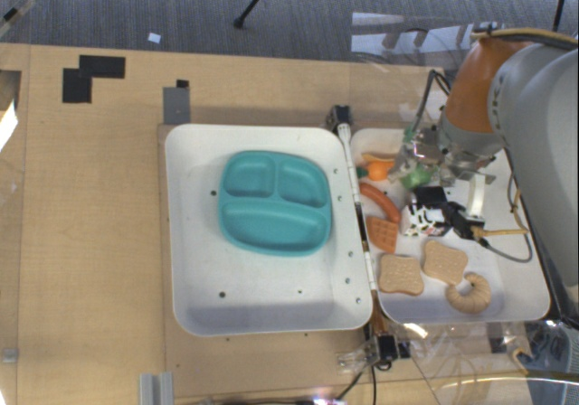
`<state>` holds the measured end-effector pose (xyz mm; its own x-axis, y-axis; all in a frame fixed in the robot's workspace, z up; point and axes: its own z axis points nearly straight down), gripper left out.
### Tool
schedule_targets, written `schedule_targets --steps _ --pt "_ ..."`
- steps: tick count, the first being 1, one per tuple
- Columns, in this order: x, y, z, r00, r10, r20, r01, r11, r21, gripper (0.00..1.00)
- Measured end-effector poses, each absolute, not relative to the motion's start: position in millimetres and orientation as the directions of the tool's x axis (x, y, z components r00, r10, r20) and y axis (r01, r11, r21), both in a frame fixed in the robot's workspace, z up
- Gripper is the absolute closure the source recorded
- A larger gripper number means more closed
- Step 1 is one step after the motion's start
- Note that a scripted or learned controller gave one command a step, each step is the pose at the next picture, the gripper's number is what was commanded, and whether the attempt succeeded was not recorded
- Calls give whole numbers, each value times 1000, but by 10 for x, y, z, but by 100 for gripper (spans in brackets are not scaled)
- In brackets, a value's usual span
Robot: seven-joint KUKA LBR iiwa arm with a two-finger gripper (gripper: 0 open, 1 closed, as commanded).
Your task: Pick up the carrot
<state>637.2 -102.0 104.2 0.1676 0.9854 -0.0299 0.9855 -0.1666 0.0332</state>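
The carrot point(378, 165) lies in the right bin point(534, 304), its long axis roughly left-right. The claw point(418, 168) hovers just beside it; its state is unclear.

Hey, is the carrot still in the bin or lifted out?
In the bin. The carrot lies at the right bin's far left corner, beside the gripper, not visibly between its fingers.

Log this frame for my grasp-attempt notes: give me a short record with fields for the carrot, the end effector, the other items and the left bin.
carrot: orange piece at the far left corner of the right bin
end effector: low over the right bin, just right of the carrot
grasp: nothing seen between its fingers
nearby: hot dog, waffle, two toast slices, croissant
left bin: holds a teal divided plate
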Motion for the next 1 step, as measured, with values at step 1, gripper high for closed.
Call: schedule_targets --steps 1 --pt "6385 -838 871 200 980 -3 980 -200 4 0"
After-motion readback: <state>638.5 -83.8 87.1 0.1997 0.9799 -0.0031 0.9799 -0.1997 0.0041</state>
